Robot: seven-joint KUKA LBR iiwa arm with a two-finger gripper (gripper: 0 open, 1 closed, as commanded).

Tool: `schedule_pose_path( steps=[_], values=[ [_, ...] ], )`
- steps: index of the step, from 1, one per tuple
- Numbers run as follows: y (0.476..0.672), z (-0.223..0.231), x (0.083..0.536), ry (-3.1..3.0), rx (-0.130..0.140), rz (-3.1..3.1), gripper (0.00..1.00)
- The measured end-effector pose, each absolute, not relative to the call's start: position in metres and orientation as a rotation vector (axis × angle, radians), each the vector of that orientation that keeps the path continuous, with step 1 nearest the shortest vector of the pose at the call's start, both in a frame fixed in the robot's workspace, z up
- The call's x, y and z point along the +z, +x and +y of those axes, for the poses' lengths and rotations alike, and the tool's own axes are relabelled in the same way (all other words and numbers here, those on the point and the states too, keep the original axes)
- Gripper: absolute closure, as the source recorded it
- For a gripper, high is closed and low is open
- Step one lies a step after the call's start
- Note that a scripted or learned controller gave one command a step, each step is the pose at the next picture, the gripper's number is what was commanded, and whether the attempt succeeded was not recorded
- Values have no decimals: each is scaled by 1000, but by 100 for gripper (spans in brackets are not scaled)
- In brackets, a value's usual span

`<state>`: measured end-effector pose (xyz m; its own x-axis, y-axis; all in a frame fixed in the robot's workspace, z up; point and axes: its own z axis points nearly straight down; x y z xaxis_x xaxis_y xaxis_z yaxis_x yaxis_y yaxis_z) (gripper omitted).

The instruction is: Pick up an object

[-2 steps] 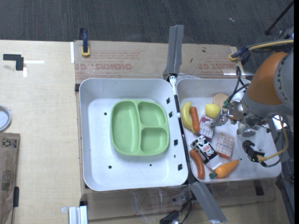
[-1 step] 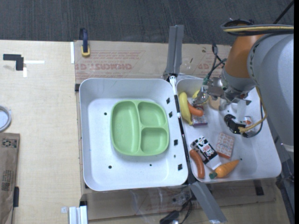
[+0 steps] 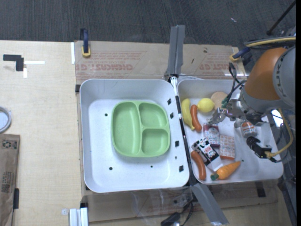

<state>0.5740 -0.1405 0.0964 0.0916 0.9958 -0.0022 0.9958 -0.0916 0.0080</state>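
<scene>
Objects for picking sit in the right bin [image 3: 270,173]: banana [image 3: 186,112], lemon [image 3: 205,105], two sausages [image 3: 195,118], carrot [image 3: 227,170], a black-and-white packet [image 3: 206,149] and a printed card [image 3: 226,146]. Left bin [image 3: 94,140] carries a green tray [image 3: 140,128]. Gripper [image 3: 217,117] hangs low over the right bin, near its middle, just beside the upper sausage and below the lemon; cannot tell how it is set, and nothing is seen held. Judged step: approach, grasp not yet made. Nearest candidates are the upper sausage to its left and the card just below. Next move calls for centring over one item, then descending; crowding risks a nudge instead of a grip.
</scene>
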Motion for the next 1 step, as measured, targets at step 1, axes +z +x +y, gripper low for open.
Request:
schedule_pose_path(
  steps=[1],
  values=[
    [658,-166,92,2119,-3,2321,0]
  ],
)
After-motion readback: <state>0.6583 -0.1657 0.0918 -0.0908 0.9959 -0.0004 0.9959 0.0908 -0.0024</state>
